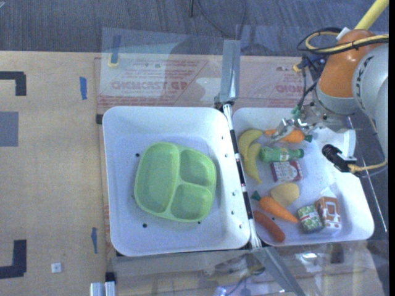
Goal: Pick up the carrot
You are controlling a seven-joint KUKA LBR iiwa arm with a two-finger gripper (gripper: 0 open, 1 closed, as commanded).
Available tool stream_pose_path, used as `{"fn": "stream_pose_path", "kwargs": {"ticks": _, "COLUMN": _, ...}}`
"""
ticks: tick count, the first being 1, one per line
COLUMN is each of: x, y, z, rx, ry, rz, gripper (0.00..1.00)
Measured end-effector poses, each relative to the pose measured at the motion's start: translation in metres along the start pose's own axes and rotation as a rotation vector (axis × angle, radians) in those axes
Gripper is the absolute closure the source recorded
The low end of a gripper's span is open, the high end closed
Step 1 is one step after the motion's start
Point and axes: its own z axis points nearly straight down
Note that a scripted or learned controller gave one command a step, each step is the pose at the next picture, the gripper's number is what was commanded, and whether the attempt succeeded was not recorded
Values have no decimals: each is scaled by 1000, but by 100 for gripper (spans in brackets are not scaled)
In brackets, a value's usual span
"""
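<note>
Front of right bin [364, 224]: carrot [279, 209] lies loose at a slant, touching a red sausage-shaped piece [270, 226] on its near side, a pale potato [284, 193] just behind it and two small cartons [320, 214] to its right. Mid-bin there's a green bottle [281, 154] on its side and a banana [248, 152] by the divider; the left bin [117, 165] holds a green sectioned plate [175, 181]. At the far end the gripper [289, 128] sits low over a second orange item [295, 137], well apart from the carrot, and I can't tell whether it's open, closed or gripping that item.
</note>
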Motion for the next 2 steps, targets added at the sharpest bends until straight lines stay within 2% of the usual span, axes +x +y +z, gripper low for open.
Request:
{"fn": "stream_pose_path", "kwargs": {"ticks": 1, "x": 0, "y": 0, "z": 0, "rx": 1, "ry": 0, "rz": 0, "gripper": 0}}
{"fn": "stream_pose_path", "kwargs": {"ticks": 2, "x": 0, "y": -1, "z": -10, "rx": 5, "ry": 0, "rz": -1, "gripper": 100}}
